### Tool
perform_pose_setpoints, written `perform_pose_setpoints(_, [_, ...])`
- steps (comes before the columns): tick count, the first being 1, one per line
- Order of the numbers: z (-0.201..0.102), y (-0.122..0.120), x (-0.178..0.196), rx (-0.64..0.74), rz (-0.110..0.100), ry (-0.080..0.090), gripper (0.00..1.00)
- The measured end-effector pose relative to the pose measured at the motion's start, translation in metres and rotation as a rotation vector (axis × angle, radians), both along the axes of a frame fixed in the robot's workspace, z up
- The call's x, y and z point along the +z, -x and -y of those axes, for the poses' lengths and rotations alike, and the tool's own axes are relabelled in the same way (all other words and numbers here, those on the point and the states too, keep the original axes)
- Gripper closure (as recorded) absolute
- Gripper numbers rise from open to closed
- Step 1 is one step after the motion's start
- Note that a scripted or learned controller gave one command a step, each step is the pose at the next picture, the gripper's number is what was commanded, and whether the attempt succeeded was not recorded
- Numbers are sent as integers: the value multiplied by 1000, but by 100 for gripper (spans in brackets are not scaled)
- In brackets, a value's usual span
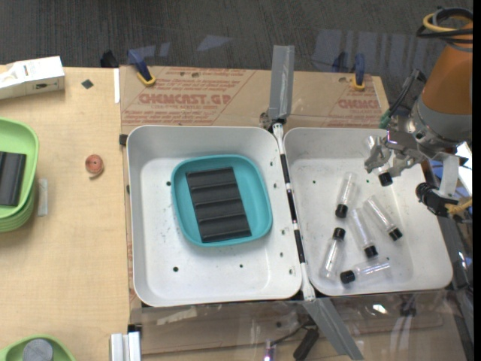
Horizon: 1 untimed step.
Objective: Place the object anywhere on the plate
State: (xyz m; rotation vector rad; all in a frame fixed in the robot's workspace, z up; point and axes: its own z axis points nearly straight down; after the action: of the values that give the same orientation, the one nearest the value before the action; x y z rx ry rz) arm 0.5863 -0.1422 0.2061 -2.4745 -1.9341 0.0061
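Several clear plastic tubes with black caps (366,234) lie loose and crowded in the right white bin (421,273), well apart from the teal square plate (259,201), so the two-finger gripper (385,164) (its opening I cannot tell) risks a slipping, glancing grasp.

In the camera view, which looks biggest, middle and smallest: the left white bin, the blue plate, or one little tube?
Largest to smallest:
1. Left white bin
2. Teal plate, sitting inside that bin
3. One clear tube with a black cap, in the right bin
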Motion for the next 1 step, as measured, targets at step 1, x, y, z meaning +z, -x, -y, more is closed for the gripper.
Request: perform_pose_setpoints(1, [-62, 20, -2, 38, -1, -1, 100])
